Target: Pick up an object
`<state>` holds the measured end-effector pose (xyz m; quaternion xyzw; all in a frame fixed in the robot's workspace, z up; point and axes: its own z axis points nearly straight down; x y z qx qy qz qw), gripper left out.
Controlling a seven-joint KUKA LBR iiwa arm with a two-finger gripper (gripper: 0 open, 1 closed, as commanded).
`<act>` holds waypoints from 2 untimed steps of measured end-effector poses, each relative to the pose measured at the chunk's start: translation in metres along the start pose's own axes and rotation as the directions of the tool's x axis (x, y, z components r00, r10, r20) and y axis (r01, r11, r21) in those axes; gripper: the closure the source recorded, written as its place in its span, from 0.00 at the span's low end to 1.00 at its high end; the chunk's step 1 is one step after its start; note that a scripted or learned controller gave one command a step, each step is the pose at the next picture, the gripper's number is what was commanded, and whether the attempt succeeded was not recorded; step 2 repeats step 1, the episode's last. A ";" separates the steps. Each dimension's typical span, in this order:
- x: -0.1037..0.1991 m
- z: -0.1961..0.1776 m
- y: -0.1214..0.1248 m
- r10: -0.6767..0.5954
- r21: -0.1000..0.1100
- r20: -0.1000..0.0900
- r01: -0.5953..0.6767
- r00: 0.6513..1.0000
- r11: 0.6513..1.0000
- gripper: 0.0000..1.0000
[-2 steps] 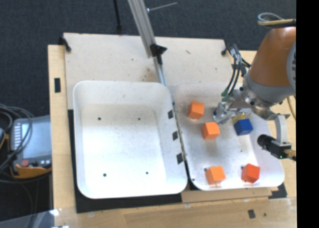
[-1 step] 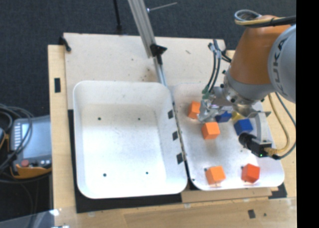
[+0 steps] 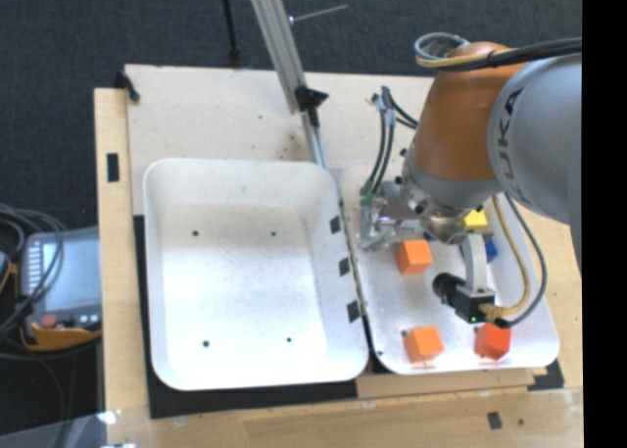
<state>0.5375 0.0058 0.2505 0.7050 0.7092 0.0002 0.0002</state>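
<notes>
The grey arm (image 3: 529,93) with its orange band reaches in from the right and hangs over the right bin (image 3: 392,353), covering most of that bin's upper half. The gripper (image 3: 387,225) sits low over the bin's upper left part, close to the wall shared with the left bin (image 3: 167,191); whether it is open, closed or holding anything cannot be told, as the wrist hides it.

Just right of and below the gripper lies an orange block (image 3: 414,256), apart from the bin walls. A second orange block (image 3: 423,343) rests near the bin's front rim, and a red-orange block (image 3: 493,340) lies beside it toward the front right corner, close to the rim. A yellow piece (image 3: 475,219) and a small blue piece (image 3: 490,248) peek out under the wrist on the right side. A black fitting (image 3: 458,296) with cables hangs between the upper block and the red-orange one, narrowing the room there.

The left bin offers wide open floor. A slanted aluminium rail (image 3: 279,34) crosses above the bins' shared upper corner.
</notes>
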 end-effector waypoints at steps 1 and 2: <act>0.048 -0.002 0.006 -0.002 0.000 -0.002 0.002 1.000 1.000 1.00; 0.048 -0.002 0.006 -0.002 0.000 -0.002 0.002 1.000 1.000 1.00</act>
